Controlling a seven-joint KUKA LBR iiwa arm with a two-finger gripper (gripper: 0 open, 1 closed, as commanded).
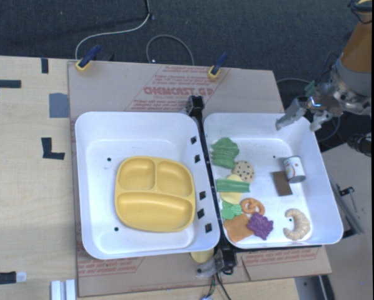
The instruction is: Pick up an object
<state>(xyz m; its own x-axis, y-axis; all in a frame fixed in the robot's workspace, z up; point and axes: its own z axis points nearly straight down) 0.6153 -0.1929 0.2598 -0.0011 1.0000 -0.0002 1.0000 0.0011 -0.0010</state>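
My gripper (301, 119) hangs over the far right corner of the right bin (324, 186), open, with nothing between its fingers. Below it in that bin lie a small silver can (293, 169) and a brown block (282, 184). A croissant (296, 224) rests near the bin's front right. Along the bin's left side sit a green leafy piece (224, 152), a cookie (242, 170), a green pod (232, 185), a pretzel (252, 205), purple grapes (260, 225) and an orange slice (238, 230).
The left bin (93, 167) holds a yellow divided plate (154, 194). Both bins stand on a cardboard sheet (131, 89) held by clamps (87, 58) at the back. A cable loops across the dark floor behind the bench.
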